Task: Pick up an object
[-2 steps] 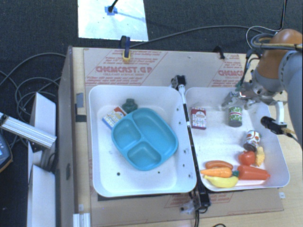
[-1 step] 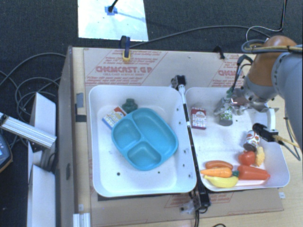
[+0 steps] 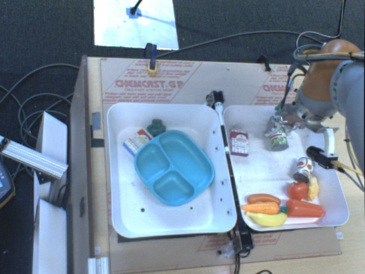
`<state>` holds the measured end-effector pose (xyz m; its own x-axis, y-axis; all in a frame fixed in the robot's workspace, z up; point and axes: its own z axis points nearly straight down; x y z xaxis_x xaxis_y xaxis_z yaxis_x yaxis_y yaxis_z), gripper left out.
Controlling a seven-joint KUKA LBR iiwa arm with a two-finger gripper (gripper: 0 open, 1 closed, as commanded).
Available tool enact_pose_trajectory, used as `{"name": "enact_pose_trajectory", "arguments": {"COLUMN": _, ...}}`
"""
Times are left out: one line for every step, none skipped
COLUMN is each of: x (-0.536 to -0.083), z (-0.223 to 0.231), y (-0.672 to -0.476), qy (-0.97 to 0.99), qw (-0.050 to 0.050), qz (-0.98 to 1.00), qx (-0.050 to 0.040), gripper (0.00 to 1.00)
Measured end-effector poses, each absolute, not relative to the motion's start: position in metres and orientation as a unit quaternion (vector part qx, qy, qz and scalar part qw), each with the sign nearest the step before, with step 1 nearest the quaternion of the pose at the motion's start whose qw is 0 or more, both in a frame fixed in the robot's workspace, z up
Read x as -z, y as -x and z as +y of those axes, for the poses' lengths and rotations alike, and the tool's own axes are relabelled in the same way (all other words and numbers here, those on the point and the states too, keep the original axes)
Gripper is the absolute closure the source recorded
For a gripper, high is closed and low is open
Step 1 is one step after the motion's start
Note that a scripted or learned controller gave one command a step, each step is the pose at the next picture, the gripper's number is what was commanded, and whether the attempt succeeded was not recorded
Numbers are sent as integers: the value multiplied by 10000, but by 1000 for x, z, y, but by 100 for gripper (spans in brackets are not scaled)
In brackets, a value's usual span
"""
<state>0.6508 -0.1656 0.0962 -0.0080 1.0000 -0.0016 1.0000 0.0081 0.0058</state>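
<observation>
I see the tool [image 3: 278, 129] low in the far part of the right bin [image 3: 256, 153], right at a small green-labelled can [image 3: 278, 139], but can't tell whether it's got a grip on it or how wide it's open.

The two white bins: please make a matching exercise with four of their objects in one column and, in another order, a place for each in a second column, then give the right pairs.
Objects:
1. blue divided plate
2. red carton
3. banana
4. dark green toy

Places:
A. right bin, near corner, beside the carrot
B. left bin, at the far edge of the plate
C. middle of the left bin
D. right bin, close to the divider between the bins

Pairs: 1-C, 2-D, 3-A, 4-B
</observation>
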Motion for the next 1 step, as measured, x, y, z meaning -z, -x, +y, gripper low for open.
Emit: {"name": "enact_pose_trajectory", "arguments": {"x": -173, "z": -97, "y": -649, "qy": -7050, "qw": 19, "qz": 7092, "qx": -25, "gripper": 100}}
